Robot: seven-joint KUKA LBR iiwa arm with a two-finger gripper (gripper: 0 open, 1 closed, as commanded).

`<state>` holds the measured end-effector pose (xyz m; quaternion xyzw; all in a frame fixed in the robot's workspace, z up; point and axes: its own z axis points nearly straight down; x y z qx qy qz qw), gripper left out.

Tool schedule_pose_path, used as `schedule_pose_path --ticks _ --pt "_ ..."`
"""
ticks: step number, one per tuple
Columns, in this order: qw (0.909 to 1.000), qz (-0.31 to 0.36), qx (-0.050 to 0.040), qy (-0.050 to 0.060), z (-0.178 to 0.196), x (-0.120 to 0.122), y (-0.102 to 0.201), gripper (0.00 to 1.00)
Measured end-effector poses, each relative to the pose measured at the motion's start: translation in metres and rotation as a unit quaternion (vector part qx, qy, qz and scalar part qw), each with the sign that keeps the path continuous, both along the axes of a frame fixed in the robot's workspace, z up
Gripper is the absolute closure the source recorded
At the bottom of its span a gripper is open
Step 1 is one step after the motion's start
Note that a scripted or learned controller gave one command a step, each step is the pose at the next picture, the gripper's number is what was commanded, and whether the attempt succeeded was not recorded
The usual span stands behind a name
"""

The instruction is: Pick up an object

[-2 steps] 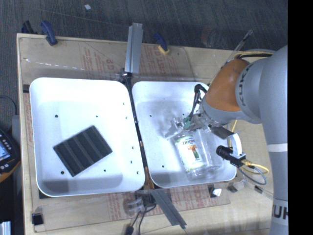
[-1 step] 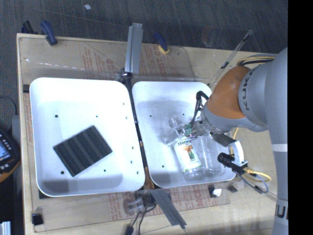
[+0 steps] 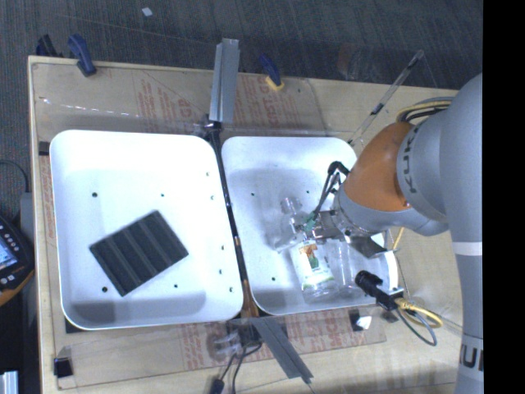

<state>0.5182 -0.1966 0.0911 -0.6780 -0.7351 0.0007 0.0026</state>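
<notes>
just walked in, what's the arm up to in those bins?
The KUKA arm reaches in from the right, wrist low over the right bin. Its claw sits by some clear plastic items, including a clear bottle with a green-orange label. Whether it holds anything is unclear. The left bin holds a dark ribbed slab, untouched.

robot lab: wooden bench (image 3: 74, 105) on dark carpet (image 3: 246, 6), blue clamps (image 3: 80, 54) at 11 o'clock, teach pendant (image 3: 10, 257) at 9 o'clock

Wooden bench (image 3: 344, 97) bears left bin (image 3: 66, 150), right bin (image 3: 246, 150), touching.
</notes>
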Motion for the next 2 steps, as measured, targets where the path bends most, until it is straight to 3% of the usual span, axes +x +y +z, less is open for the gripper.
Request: schedule_pose_path --ticks 1,2 --pt "1.0000 0.003 -0.0008 -0.001 0.011 0.002 0.000 1.00" --pt "0.9973 0.073 -0.0006 -0.002 0.092 0.030 0.057 1.00"
